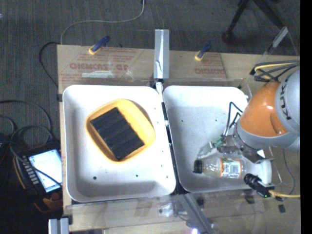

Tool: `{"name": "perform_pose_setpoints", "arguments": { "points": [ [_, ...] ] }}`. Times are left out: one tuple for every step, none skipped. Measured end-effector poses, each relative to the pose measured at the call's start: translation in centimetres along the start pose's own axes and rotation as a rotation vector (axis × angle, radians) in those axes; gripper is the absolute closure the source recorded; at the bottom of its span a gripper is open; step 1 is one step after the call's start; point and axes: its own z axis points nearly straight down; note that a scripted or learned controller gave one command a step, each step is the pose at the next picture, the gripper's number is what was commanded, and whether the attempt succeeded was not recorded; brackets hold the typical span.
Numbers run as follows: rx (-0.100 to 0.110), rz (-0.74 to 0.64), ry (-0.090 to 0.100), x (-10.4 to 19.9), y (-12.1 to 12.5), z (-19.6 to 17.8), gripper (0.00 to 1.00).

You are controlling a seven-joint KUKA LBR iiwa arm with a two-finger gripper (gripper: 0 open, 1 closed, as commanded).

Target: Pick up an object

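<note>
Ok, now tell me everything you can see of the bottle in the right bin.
The bottle is small, of clear plastic, with a dark cap at its left end and a white and orange label round its body. It lies on its side near the front of the right bin, cap toward the divider between the bins. The arm's wrist hangs right above it and hides part of its upper side; whether the gripper touches it cannot be told.

A robotics lab or test bay. A bench (73, 62) topped with printed cardboard, held by clamps (99, 44) at twelve o'clock, bears two white bins (78, 179). Grey carpet, loose cables (29, 111), an office chair base (243, 9) at one o'clock, and a lit handheld control pendant (41, 169) at eight o'clock.
</note>
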Motion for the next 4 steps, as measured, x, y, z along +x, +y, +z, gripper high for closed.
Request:
{"name": "perform_pose_setpoints", "arguments": {
  "points": [
    [-0.003,-0.109,-0.010,1.0,-0.2,1.1,0.00],
    [-0.005,0.107,0.002,-0.8,-0.1,1.2,0.00],
    [-0.008,-0.040,-0.011,-0.5,-0.1,1.1,0.00],
    [0.013,0.081,0.000,-2.4,-0.8,0.0,0.00]
  ]
}}
